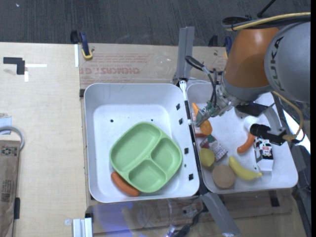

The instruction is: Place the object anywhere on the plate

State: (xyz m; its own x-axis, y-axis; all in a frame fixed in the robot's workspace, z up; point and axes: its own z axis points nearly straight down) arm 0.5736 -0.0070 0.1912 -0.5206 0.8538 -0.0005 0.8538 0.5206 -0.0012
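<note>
We judge the small orange toy fruit (205,128), right of the green plate (146,156), light and slippery; gripper (206,113) state unclear.

Bright, even overhead light, colours clean. White bins (94,132) near blown out, right bin floor glaring around the banana (243,169). Soft short shadow under the green plate (145,157). Arm (276,58) at right is close to the lens and slightly soft. Bluish reflection at near edge. Overall sharp, slight compression noise.

Plate (145,156) in left bin (98,132); banana (243,169) in right bin (286,174).
</note>
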